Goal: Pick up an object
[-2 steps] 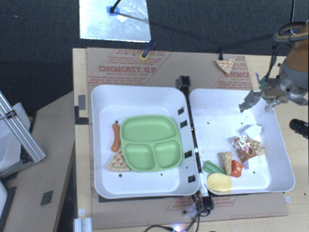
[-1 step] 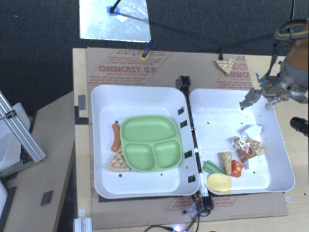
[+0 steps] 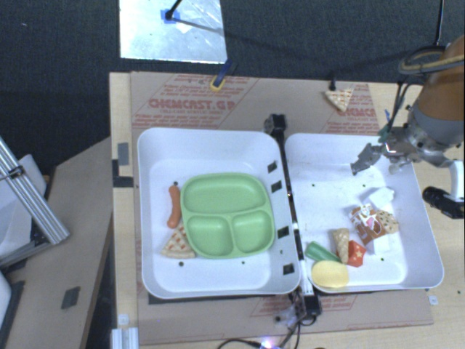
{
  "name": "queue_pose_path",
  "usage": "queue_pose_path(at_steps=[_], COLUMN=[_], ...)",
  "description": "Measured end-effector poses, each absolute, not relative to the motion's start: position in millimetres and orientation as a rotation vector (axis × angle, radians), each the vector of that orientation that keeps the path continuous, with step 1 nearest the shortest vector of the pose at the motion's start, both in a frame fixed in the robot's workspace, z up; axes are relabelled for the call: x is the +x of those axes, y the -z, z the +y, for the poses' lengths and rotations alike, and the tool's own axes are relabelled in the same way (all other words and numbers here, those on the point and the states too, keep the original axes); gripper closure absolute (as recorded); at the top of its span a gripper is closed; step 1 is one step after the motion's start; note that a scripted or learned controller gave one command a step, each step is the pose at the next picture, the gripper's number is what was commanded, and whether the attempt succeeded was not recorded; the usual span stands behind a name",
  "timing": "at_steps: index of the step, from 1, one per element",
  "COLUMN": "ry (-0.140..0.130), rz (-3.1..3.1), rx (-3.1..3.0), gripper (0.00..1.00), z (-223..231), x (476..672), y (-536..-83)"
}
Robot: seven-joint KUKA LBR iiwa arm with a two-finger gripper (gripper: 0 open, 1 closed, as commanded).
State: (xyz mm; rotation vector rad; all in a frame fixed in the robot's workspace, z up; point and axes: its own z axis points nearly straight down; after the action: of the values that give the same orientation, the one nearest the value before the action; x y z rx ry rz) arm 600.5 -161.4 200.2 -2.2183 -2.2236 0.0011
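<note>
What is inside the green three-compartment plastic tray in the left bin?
The green three-compartment plastic tray shows nothing inside its compartments. An orange sausage and triangular cracker lie beside it. The bin floor beneath it is covered.

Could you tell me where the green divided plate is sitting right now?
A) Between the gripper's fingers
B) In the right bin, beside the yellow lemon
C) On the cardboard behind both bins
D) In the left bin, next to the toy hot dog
D: the green divided plate lies flat in the left bin, with the toy hot dog just beside its left edge.
</note>
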Motion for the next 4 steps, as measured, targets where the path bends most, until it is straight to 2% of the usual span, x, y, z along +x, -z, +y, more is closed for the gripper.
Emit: queue_pose_path(at_steps=[2,3,4], ry=[-0.002,0.000,0.004], rz=[-2.224,-2.225,-2.229], rx=[-2.215,-2.218,-2.220], gripper=[0.00,0.00,1.00], z=[-158,-157,-158], x=[604.5,605.1,606.4], y=[-101,-84,-96])
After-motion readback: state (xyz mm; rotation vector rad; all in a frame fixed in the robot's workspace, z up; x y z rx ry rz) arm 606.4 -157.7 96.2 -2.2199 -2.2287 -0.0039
